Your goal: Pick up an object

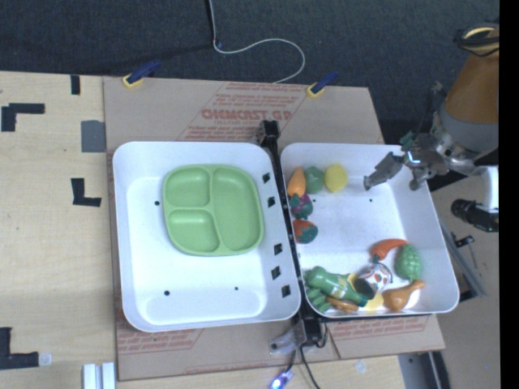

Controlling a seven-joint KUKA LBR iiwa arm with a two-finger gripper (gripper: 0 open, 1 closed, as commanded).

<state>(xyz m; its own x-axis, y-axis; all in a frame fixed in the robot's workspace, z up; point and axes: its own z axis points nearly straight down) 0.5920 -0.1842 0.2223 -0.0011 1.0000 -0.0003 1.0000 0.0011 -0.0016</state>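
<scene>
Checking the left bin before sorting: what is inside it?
The left bin holds one green divided plate, lying flat with bare compartments. Whatever lies beneath the plate is covered.

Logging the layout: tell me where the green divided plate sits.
The green divided plate lies in the left bin, toward its upper middle, across the central divider from the toy food in the right bin.
</scene>
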